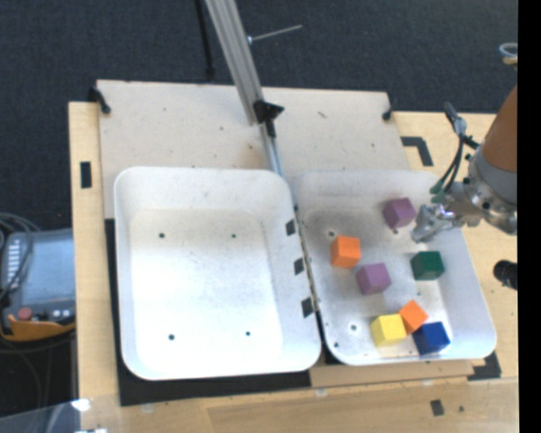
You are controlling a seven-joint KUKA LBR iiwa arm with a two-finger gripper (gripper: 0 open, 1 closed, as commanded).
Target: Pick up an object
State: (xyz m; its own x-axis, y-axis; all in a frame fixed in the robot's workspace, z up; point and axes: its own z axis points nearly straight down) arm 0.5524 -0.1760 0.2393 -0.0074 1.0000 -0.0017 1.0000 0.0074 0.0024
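Observation:
The right bin [343,201] holds several small cubes. A purple cube [398,212] lies near its far side and an orange cube [346,251] sits left of centre. A second purple cube [372,278] is just below the orange one. A green cube [426,265] rests toward the right wall. At the near edge a yellow cube [389,328], a small orange cube [414,314] and a blue cube [431,336] crowd together. My gripper [426,225] hangs over the right side of this bin, between the far purple cube and the green cube, with nothing visibly held.
The left bin [135,242] stands beside the right one, sharing a raised middle rim [303,260]. A slanted metal post [239,52] rises behind the bins. A teach pendant [36,278] lies off the bench to the left.

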